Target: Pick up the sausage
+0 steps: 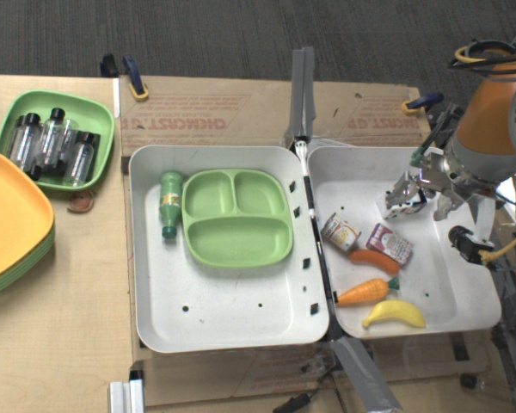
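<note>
The sausage, a short orange-red link, is lying in the right bin near its middle, touching a maroon packet at its 1 o'clock and sitting just above a carrot and a banana toward 6 o'clock. A small can is resting at the sausage's 10 o'clock. The gripper is hovering at the sausage's 1 o'clock, well apart from it, and whether it is spread or closed cannot be told.
</note>
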You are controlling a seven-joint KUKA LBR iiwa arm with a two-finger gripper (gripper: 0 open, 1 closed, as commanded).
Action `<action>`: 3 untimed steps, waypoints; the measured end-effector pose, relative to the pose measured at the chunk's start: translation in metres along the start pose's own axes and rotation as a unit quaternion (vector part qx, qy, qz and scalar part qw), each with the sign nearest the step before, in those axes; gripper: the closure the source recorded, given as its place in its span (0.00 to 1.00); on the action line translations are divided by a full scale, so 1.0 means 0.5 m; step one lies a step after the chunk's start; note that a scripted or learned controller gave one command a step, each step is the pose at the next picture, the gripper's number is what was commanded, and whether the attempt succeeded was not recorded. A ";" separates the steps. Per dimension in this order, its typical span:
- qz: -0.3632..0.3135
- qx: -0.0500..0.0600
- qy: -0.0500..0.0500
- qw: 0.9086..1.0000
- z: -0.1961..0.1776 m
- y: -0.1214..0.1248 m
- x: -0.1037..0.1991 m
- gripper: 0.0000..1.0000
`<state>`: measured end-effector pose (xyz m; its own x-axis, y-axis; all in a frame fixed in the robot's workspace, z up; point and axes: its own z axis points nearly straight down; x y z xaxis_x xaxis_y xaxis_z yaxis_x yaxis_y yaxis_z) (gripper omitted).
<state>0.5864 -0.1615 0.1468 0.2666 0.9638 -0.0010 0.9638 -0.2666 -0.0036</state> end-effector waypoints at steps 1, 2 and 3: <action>-0.030 0.000 0.000 1.000 0.041 -0.135 -0.048 0.00; -0.044 0.000 0.001 0.999 0.114 -0.204 -0.031 0.00; -0.044 0.000 0.001 0.999 0.113 -0.204 -0.031 0.00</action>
<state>0.4836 -0.1493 0.0906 0.1812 0.9834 0.0006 0.9834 -0.1812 -0.0036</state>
